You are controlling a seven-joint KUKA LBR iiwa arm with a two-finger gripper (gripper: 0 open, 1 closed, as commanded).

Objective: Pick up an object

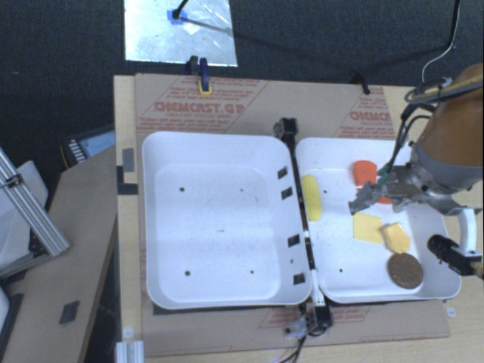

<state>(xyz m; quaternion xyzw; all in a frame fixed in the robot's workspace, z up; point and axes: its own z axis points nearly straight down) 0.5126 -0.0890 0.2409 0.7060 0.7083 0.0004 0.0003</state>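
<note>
Over the right bin [333,290], the claw [366,197] hovers, its grip unreadable, with the pale yellow slab [368,228] just below and nearest.

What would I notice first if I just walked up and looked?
The robot arm with its orange band, reaching in from the right, its gripper over the right bin. Under it lie bright bits: an orange piece, a yellow stick, pale yellow blocks and a brown disc.
</note>
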